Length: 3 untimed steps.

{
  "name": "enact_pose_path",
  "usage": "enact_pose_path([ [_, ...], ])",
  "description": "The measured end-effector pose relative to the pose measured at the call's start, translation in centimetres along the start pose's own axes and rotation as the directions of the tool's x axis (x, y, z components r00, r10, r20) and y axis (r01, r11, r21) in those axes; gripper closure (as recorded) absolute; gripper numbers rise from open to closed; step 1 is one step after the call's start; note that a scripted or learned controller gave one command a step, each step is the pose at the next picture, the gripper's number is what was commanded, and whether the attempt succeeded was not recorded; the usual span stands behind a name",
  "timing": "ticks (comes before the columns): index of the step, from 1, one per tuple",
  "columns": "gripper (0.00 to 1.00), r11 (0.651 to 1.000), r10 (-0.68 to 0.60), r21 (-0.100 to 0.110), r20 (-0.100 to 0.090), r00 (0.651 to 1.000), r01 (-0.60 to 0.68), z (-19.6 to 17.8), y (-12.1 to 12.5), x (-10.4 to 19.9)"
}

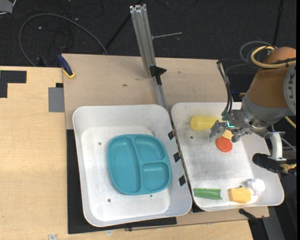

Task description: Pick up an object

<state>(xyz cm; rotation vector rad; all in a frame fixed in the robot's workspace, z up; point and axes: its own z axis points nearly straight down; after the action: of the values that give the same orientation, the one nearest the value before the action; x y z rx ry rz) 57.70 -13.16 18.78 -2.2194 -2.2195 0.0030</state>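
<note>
In the right bin [215, 169] lie a yellow cup-like object [203, 122] at the back, a small orange-red object [224, 144] near the middle right, a green piece [207, 193] at the front, and a yellow and white piece [242, 194] at the front right. My gripper [226, 132] hangs low over the bin, between the yellow object and the orange-red one, just above the latter. Its fingers spread to either side with nothing visibly held between them.
The left bin [90, 124] holds a teal divided plate [138, 163]. A metal post [144, 39] rises behind the bins. The arm's grey and orange body [270, 94] overhangs the right bin's back right corner. A black fixture [267, 160] sits at that bin's right rim.
</note>
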Motion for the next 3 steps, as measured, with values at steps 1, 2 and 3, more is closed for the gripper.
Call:
enact_pose_path([
  [1, 0.0, 1.0, 0.0, -0.002, 0.0, 1.0, 0.0, -0.1, 0.1, 0.0],
  [2, 0.0, 1.0, 0.001, 0.005, -0.001, 1.0, -0.001, 6.0, -0.6, -0.4],
  [3, 0.0, 1.0, 0.0, -0.005, 0.001, 1.0, 0.0, 8.6, -0.5, -0.5],
])
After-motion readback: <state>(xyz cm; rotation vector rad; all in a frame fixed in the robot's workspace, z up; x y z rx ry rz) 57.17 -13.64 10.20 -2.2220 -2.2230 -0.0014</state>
